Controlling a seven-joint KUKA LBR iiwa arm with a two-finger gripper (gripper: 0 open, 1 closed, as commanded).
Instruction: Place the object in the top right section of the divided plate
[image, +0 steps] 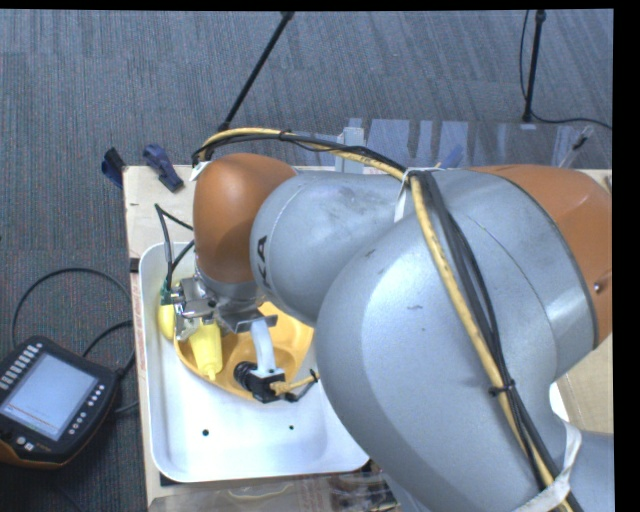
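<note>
The grey arm fills most of the camera view, reaching in from the right with its orange band over the left white bin. The gripper hangs below that band, over the left edge of the yellow divided plate, which sits in the upper half of the bin and is largely hidden by the arm. The wrist's metal housing covers the gripper's tip, so I cannot tell whether it is open, closed or gripping anything. The yellow object shows directly under the gripper and touches its lower end in the picture, at the plate's left rim. Whether it is held or merely lies there cannot be told. It is a pale, elongated piece with its long axis close to vertical in the view, leaning slightly, with the upper end towards the gripper and the lower end pointing towards the near-left part of the plate. The plate's dividers are hidden, so the section it occupies cannot be made out. A second small yellow shape shows just to the left, at the bin's wall, and its nature is unclear. On the carpet to the left lies a teach pendant, and two blue clamps sit at the bench's far-left corner.
</note>
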